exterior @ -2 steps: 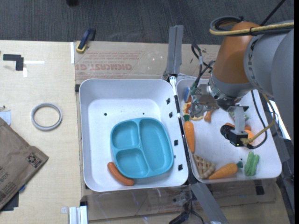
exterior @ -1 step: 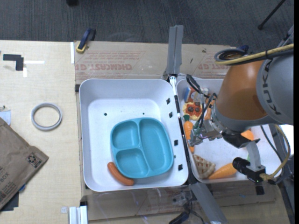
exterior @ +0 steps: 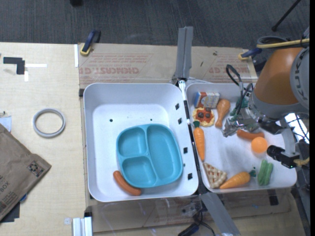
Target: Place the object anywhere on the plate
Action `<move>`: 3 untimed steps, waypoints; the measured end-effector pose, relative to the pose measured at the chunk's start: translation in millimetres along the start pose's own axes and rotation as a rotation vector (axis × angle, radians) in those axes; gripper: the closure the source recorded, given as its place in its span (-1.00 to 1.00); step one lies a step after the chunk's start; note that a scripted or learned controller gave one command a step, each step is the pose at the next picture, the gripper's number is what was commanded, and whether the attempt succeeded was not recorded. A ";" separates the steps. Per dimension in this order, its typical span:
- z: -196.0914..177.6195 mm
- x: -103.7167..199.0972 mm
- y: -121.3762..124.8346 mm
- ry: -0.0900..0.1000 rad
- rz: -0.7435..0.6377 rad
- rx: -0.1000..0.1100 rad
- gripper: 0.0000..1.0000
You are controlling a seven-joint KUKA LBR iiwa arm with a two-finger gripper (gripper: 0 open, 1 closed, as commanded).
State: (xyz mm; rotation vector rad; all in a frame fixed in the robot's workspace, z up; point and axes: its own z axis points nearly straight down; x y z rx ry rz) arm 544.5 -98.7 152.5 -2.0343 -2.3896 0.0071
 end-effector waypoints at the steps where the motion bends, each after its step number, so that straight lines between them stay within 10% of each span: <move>1: -36.3 18.8 107.8 -0.001 0.045 -0.001 1.00; 3: -64.3 128.0 -3.6 0.000 -0.360 0.001 1.00</move>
